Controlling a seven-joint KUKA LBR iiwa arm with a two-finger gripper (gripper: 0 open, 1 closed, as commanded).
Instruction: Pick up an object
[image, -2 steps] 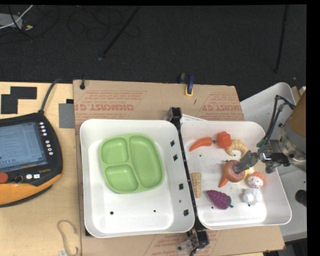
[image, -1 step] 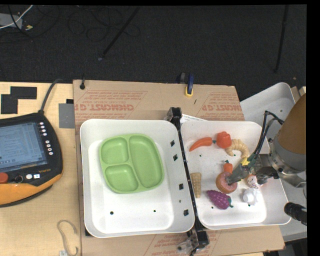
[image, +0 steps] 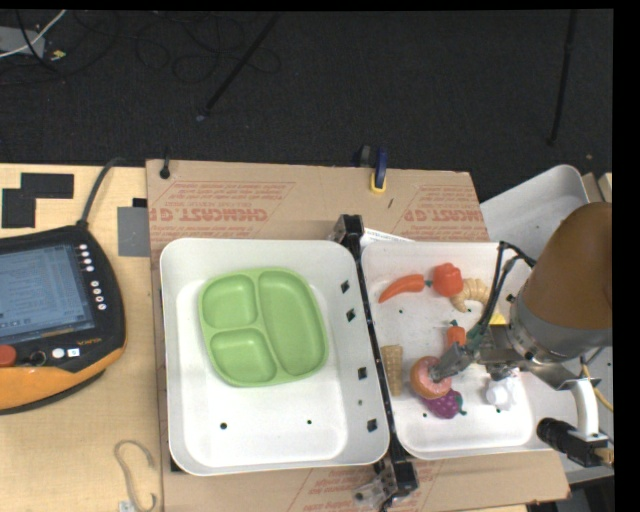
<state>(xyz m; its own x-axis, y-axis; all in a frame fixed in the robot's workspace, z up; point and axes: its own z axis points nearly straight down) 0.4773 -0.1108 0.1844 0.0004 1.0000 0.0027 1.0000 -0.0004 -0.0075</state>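
The right bin (image: 520, 425) holds several small toys. An orange chili (image: 402, 287), a red-orange pepper (image: 447, 276) and a pale yellow piece (image: 472, 293) lie towards its far side. Nearer the front are a pink ring-shaped toy (image: 430, 378), a purple piece (image: 446, 405), a tan wafer-like piece (image: 392, 368) and a small white item (image: 497, 395). My gripper (image: 449, 363) reaches in from the right, low over the bin. Its dark tip is at the pink ring's right edge, with a small orange piece (image: 456, 334) just behind it.
The left bin (image: 190, 420) holds a green divided plate (image: 265, 327). A black divider (image: 366, 340) runs between the bins. A teach pendant (image: 50, 310) lies on the bench at the far left. The arm's grey and orange body (image: 570, 290) covers the right bin's right side.
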